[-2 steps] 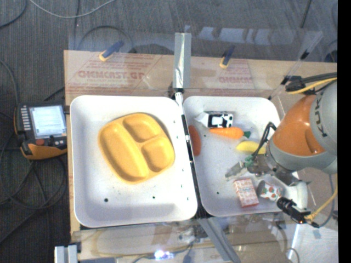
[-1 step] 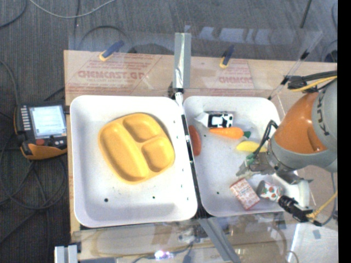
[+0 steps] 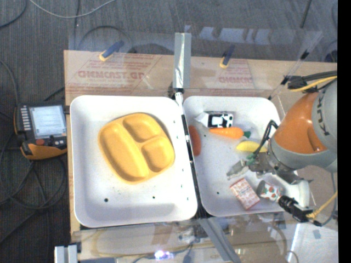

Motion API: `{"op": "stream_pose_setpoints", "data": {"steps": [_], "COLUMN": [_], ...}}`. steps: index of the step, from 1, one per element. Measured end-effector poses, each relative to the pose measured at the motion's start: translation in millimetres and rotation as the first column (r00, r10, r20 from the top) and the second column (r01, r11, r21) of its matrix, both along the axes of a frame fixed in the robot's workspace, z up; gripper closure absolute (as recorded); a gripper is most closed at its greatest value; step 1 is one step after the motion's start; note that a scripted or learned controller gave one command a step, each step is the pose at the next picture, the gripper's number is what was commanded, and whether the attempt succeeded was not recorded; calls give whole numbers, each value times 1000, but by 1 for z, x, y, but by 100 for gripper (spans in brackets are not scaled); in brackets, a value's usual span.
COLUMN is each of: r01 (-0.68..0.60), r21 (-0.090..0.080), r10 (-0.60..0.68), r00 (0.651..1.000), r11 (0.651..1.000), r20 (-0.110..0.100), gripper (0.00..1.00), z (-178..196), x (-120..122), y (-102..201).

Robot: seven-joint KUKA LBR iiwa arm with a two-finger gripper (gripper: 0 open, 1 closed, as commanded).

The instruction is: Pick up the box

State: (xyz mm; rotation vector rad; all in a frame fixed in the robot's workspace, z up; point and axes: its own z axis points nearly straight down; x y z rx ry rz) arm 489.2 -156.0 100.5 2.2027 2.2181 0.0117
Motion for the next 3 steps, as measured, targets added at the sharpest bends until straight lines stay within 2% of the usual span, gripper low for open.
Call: {"op": "stream_pose_setpoints", "data": {"steps": [1, 2, 3], "r01": [-65, 214, 213], "r21": [5, 0, 1], "r10": [65, -214, -213], "r00": [998, 977, 977], "r11": [998, 977, 977], "r20": [-5, 3, 2], "gripper": [0, 0, 100], "z": [-10, -10, 0], "x": [-1, 0, 0], "y": [-39, 0, 1]}}
